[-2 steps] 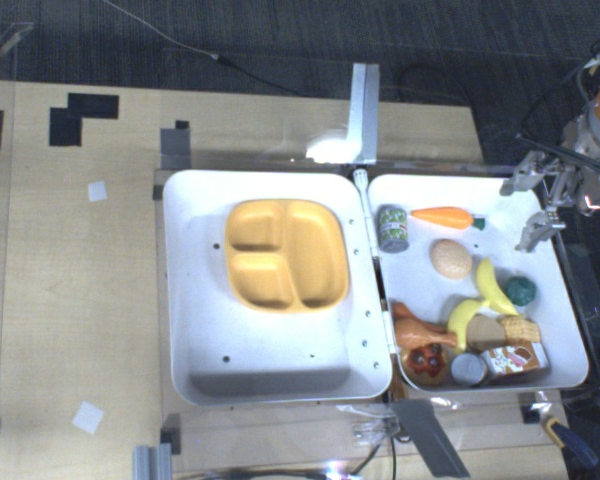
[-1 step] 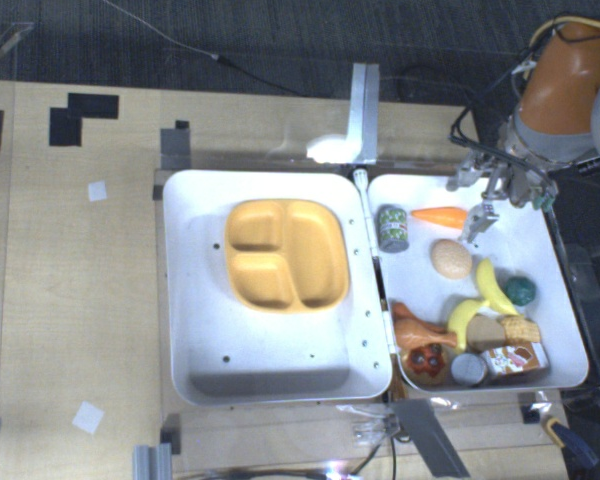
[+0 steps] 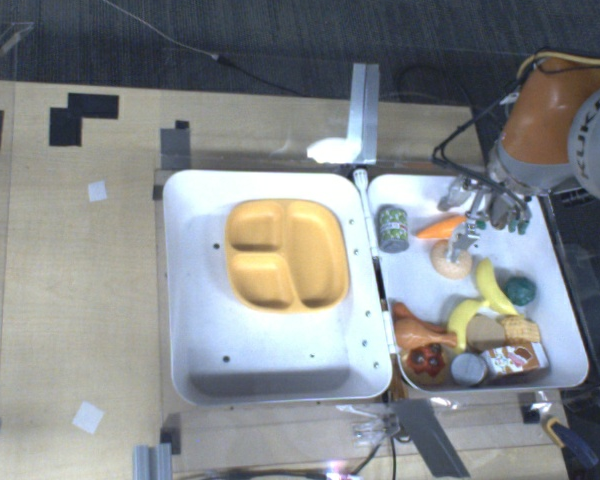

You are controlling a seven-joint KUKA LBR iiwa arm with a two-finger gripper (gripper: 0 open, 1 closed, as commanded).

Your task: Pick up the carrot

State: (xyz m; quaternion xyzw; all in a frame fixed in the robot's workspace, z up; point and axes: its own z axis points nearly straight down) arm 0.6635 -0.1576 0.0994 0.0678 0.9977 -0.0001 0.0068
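We found the carrot [image 3: 441, 228] in the right bin [image 3: 565, 298], in its far half, lying roughly crosswise with its thick end toward the bin's right wall and its pointed tip toward the divider between the two bins. A small green-labelled can [image 3: 392, 227] stood just beside the tip, and a round tan piece [image 3: 450, 259] lay just nearer the front than the carrot's middle. We judged the carrot to be a light, rigid toy with a smooth skin, so likely slippery and inclined to roll or squirt out of a pinch taken near the tapered tip; the thicker half, taken across its width, looked the safer hold. The gripper [image 3: 469, 234] hung over the carrot's thick end, its fingers pointing down, one finger [image 3: 467, 240] overlapping the orange body as seen from above. We could not tell whether the jaws were spread or pressed together, nor whether the carrot sat between them or merely beside them; contact could not be confirmed from this slant. The nearness of the can left little room on the tip side. A banana [image 3: 485, 298] lay toward the front of the same bin, well clear of the carrot, and a yellow divided tray [image 3: 283, 253] sat in the left bin [image 3: 190, 298].
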